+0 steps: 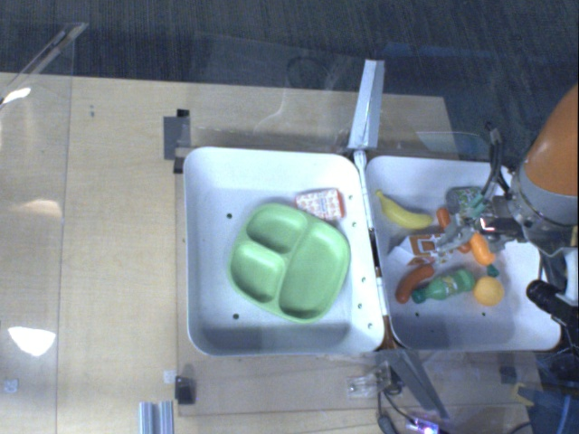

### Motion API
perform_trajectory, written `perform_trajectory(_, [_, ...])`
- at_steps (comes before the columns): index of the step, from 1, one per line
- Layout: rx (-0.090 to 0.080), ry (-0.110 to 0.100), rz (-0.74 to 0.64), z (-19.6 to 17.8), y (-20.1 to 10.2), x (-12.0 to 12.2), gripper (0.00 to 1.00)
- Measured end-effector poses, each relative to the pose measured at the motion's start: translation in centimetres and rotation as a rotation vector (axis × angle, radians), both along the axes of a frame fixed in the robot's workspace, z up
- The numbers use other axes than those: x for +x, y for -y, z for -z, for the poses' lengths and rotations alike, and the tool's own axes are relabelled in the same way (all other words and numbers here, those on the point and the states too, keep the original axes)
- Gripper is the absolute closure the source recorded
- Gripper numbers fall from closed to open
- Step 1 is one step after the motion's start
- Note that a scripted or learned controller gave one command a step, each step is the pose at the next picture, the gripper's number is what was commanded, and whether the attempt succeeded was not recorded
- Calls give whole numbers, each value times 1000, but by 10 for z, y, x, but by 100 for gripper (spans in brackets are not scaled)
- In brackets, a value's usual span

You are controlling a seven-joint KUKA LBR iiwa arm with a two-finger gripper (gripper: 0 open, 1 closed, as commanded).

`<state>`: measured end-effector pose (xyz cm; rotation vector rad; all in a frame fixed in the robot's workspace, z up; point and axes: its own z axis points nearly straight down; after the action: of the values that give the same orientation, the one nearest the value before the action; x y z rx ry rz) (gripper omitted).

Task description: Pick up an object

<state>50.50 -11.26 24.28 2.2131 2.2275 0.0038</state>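
Grey metal pincer (450, 240) hovers in the right white bin (534, 333), grip state unclear; yellow plastic banana (403, 212) at its ten o'clock, green bottle (446, 286) at six.

Light wood counter (99, 269) under my camera, dark blue-grey carpet floor (226, 7) beyond its far edge, clear plastic sheet (36, 197) on the left catching white glare, metal post (366, 107) at the back
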Motion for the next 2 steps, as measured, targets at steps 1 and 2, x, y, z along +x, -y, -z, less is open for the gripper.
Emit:
perform_trajectory(1, [-4, 25, 41, 122, -9, 54, 0])
perform_trajectory(2, [-7, 40, 104, 135, 11, 121, 0])
